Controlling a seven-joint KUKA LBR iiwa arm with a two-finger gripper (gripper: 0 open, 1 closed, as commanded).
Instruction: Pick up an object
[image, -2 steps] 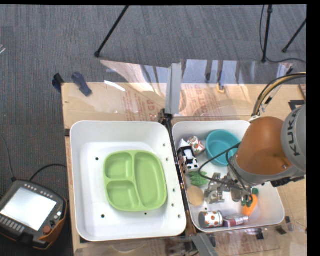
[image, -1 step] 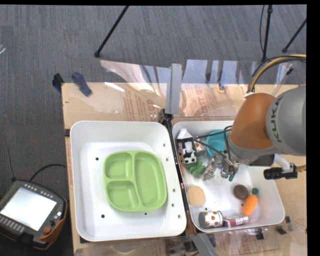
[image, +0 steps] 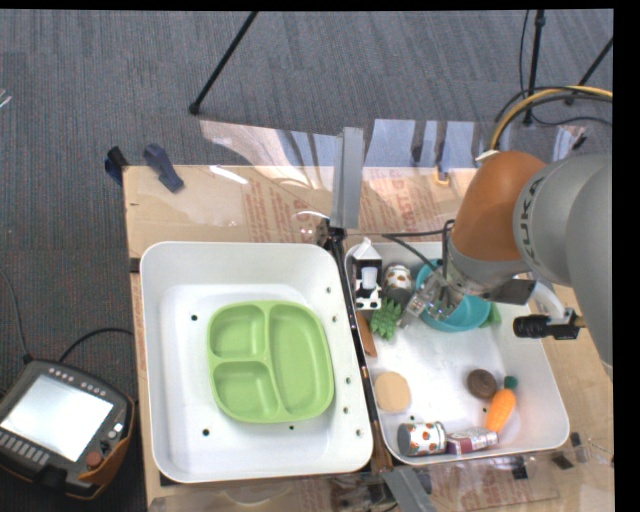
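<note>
My gripper hangs low over the back of the right bin, at the left rim of a teal bowl. Just left of it lie a green leafy toy, a small round jar and a black-and-white cow figure. Nearer the front sit a tan round cookie, a brown round piece, an orange carrot, a spotted can and a red-and-silver tube. The arm's orange band hides part of the bowl's back.
The left bin holds a green divided plate. A brown stick lies along the right bin's left wall. A tablet rests on the floor at the lower left, off the bench.
</note>
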